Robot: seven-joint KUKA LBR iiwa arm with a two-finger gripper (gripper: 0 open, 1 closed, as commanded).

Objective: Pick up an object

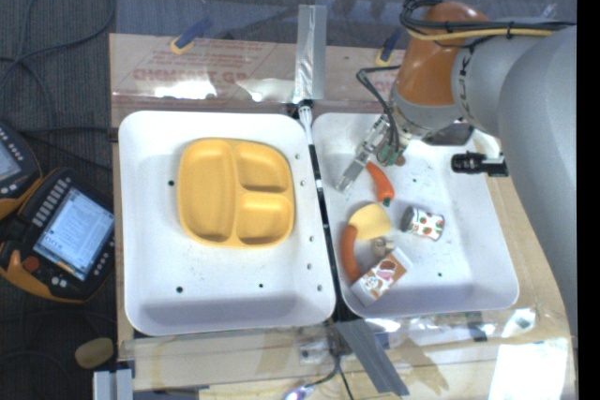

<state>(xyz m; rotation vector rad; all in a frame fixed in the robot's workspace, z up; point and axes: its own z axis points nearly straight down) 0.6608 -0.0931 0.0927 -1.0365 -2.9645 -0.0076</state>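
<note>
Several small items are clustered in the right bin point(497, 276), where the gripper point(367, 156), fingers parted and grasping nothing, is poised beside the carrot point(381, 183), presumably for a pick.

Faint red printing runs across the cardboard sheet point(202, 70) behind the bins, too washed out to read. The lit handheld screen point(73, 234) shows nothing legible either.
</note>
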